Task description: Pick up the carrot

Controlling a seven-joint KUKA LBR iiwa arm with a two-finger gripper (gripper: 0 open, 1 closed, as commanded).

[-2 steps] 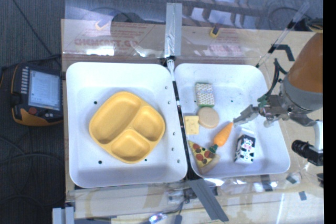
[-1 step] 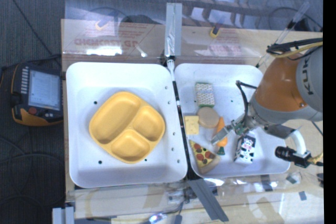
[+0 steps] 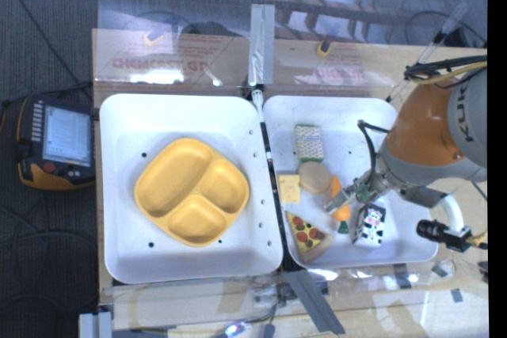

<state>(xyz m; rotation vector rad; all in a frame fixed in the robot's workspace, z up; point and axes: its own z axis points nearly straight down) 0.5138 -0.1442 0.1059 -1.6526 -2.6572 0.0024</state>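
Orange and small, the carrot [image 3: 340, 211] lay in the right bin [image 3: 348, 108], near its middle, its green top pointing toward the bin's near edge. The end effector [image 3: 358, 195] hung low just above and beside it, reaching in from the right under the arm's orange band [image 3: 424, 127]; whether its fingers were spread or closed could not be told from this angle, nor whether they touched the carrot. Just right of the carrot stood a small black-and-white carton [image 3: 371, 224]. To the left lay a round tan piece [image 3: 314, 178] with another orange bit [image 3: 335, 187] at its right edge, a yellow cheese square [image 3: 290, 187] beside that, and a pizza slice [image 3: 306, 233] toward the near corner. A green-and-white sponge-like block [image 3: 309, 142] sat farther back. The left bin [image 3: 119, 170] held a yellow divided plate [image 3: 192, 190] with three compartments. A handheld control pendant [image 3: 54, 141] rested on the floor left of the bench [image 3: 142, 51].
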